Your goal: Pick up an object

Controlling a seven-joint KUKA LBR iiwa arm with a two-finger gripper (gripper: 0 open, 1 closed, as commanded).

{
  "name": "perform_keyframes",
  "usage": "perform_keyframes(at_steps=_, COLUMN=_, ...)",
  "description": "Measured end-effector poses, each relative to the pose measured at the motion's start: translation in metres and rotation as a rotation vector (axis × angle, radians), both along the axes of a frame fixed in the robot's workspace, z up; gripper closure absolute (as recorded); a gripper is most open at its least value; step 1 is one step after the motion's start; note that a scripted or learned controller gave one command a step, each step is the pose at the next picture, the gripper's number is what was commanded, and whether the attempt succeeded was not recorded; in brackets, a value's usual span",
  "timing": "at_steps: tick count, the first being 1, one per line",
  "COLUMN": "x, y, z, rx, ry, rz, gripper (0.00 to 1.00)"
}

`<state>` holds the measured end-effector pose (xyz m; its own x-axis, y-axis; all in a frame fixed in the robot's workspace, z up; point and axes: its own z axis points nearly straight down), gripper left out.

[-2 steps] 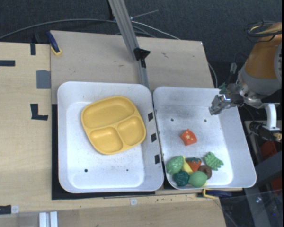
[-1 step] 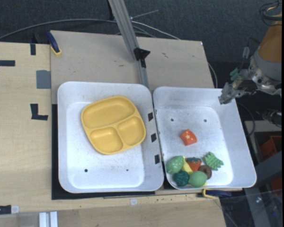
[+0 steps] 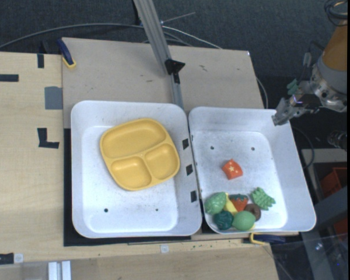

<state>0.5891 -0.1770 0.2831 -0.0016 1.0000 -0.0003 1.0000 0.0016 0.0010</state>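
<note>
The right bin (image 3: 280, 134) holds a small red-orange block (image 3: 233, 169) near its middle and a cluster of toy foods at its front: a light green piece (image 3: 216, 202), a red piece (image 3: 239, 202), a leafy green piece (image 3: 262, 198), a dark teal piece (image 3: 224, 219), a round green piece (image 3: 244, 220) and a brown piece (image 3: 255, 211). My gripper (image 3: 282, 115) hangs over the bin's far right corner, well away from all of them, with nothing visibly between its fingers.
A yellow three-compartment plate (image 3: 140, 153) lies in the left bin (image 3: 84, 174). A slanted metal pole (image 3: 154, 28) rises behind the bins. Cables run across the dark floor at the back.
</note>
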Motion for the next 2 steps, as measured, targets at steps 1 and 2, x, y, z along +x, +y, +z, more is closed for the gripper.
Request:
perform_keyframes(at_steps=1, x=0.014, y=0.043, z=-0.012, rx=0.001, ry=0.002, rz=0.003, gripper=1.00)
perform_keyframes(at_steps=2, x=0.016, y=0.102, z=-0.015, rx=0.002, ry=0.002, rz=0.006, gripper=1.00)
